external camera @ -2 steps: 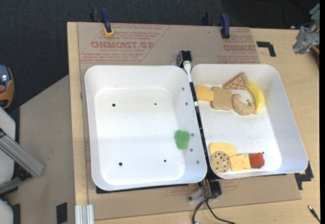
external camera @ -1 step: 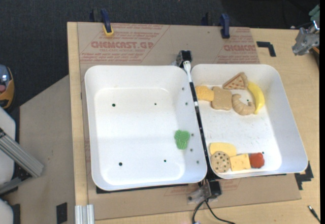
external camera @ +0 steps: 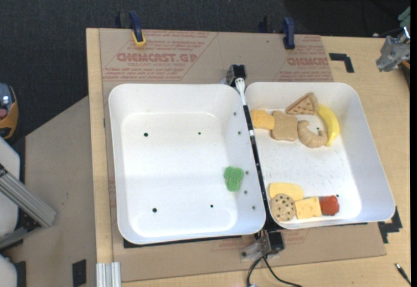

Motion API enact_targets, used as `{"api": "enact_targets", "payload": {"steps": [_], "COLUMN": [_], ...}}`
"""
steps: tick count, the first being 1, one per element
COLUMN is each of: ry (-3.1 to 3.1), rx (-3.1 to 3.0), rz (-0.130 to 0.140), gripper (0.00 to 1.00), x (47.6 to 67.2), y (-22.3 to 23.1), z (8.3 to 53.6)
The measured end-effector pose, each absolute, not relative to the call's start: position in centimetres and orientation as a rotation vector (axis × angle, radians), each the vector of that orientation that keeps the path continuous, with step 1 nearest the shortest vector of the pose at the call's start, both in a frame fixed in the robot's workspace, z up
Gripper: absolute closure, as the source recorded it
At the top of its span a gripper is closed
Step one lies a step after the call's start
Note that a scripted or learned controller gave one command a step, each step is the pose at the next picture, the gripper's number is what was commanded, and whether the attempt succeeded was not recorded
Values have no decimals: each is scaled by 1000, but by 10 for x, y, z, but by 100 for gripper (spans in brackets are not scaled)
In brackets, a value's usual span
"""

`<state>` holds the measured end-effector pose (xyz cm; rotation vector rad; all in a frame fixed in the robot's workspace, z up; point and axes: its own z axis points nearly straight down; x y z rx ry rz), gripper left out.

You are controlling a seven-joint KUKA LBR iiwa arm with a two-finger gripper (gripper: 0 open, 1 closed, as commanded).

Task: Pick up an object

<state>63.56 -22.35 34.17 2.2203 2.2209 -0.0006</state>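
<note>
A small green toy [external camera: 234, 178] lies alone in the left bin [external camera: 124, 168], near its right wall. The right bin [external camera: 373, 149] holds two clusters. At its back are a yellow banana [external camera: 329, 124], a triangular cracker slice [external camera: 301, 105], an orange-yellow piece [external camera: 262, 119], a tan biscuit shape [external camera: 285, 127] and a croissant [external camera: 313, 135]. At its front are a yellow wedge [external camera: 285, 189], a speckled cookie [external camera: 282, 207], an orange block [external camera: 307, 207] and a red piece [external camera: 330, 205]. My gripper [external camera: 393, 53] is a grey metal shape at the far right edge, high above and beyond the right bin's back corner, away from every object.
Both bins rest on a brown board [external camera: 195, 54] held by two blue clamps [external camera: 137, 27] at the back. A black bar with a cable [external camera: 246, 124] runs between the bins. Dark carpet surrounds the bench.
</note>
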Motion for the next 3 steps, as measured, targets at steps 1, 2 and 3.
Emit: {"api": "enact_targets", "payload": {"steps": [1,2,3], "ry": [2221,2216,2214], "rx": [2221,2217,2217], "rz": [0,4,4], "gripper": [100,100,100], "x": [630,622,605], "y": [-223,-224,-224], "z": [346,375,409]}}
